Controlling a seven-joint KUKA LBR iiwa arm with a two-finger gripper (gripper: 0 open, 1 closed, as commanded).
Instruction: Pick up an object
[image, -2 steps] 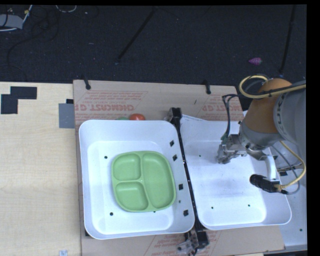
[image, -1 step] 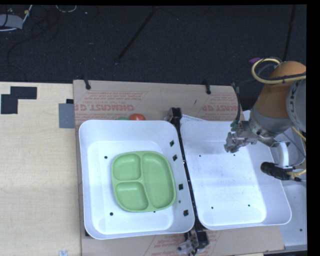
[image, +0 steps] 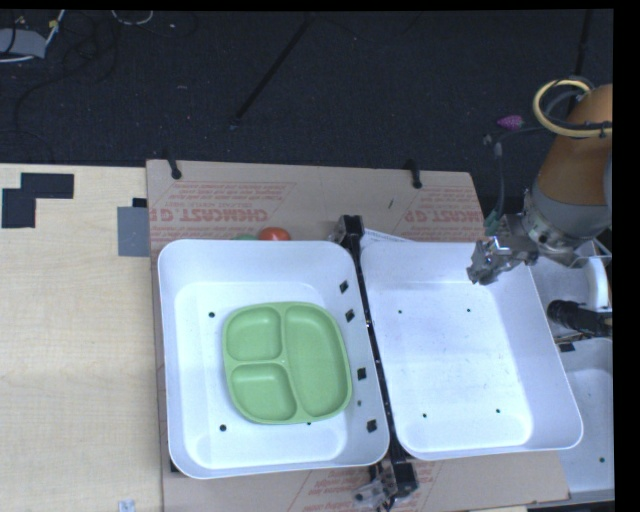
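Over the right bin's (image: 470, 440) far right corner the gripper (image: 487, 265) hangs; I cannot tell how its fingers stand, while the green divided plate (image: 287, 362) lies in the left bin (image: 190, 300)

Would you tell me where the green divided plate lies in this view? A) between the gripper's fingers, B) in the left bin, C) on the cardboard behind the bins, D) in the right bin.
B: the green divided plate lies flat on the floor of the left bin, well apart from the gripper, which hangs at the far right corner of the right bin.
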